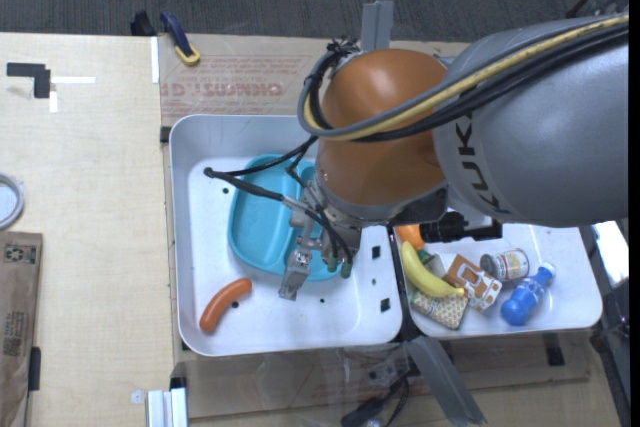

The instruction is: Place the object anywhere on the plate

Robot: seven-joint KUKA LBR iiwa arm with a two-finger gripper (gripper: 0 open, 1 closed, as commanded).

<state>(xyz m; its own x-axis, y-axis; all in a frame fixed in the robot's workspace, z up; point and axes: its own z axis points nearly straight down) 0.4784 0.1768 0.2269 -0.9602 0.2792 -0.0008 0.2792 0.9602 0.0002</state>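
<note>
The arm (480,115) reaches in from the right over 2 white bins (190,245). In the left bin lies a blue plate (255,230), with the gripper (300,270) at its lower right edge; I cannot tell whether it is spread or pressed together. The orange sausage (224,303) lies on the bin floor, near the plate's lower left. The right bin holds a banana (428,277).
</note>
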